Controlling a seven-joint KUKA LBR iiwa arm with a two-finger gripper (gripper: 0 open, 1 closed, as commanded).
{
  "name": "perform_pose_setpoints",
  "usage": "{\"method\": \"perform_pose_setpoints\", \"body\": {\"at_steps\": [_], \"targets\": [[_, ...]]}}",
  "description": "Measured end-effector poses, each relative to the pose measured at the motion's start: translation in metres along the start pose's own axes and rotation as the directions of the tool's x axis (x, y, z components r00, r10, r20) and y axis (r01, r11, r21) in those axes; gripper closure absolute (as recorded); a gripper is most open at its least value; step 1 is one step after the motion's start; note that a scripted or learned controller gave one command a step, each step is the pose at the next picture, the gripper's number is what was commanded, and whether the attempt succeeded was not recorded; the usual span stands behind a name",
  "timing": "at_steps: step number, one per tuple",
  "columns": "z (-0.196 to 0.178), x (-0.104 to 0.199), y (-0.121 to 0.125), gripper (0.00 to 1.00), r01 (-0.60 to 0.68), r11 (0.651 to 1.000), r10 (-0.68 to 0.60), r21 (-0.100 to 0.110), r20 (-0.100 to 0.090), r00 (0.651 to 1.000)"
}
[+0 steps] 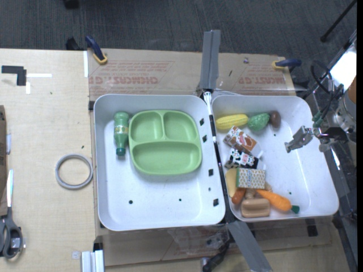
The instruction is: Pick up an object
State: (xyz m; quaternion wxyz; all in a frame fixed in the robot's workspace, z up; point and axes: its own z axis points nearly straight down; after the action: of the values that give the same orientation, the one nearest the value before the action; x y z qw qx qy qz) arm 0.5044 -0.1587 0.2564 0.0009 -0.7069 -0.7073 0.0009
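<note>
The small objects are gathered in the left half of the right bin [317,208]: a corn cob [231,121] and a green piece [259,121] at 12 o'clock, an orange carrot [274,200] at 6 o'clock. The end effector [297,140] is seen at 3 o'clock of them, above bare bin floor; nothing is held, and its opening cannot be told. A green divided plate [165,141] and a green bottle [121,132] are placed in the left bin [153,211].

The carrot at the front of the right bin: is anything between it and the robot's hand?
Nothing visible. The hand hovers over bare white floor of the right bin, and that open floor runs down to the carrot. The other toys lie to the carrot's left.
</note>
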Motion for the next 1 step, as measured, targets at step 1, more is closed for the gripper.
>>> {"method": "perform_pose_setpoints", "body": {"at_steps": [1], "targets": [[0.0000, 0.0000, 0.0000, 0.00, 0.000, 1.000, 0.000, 0.000, 0.000, 1.000]]}}
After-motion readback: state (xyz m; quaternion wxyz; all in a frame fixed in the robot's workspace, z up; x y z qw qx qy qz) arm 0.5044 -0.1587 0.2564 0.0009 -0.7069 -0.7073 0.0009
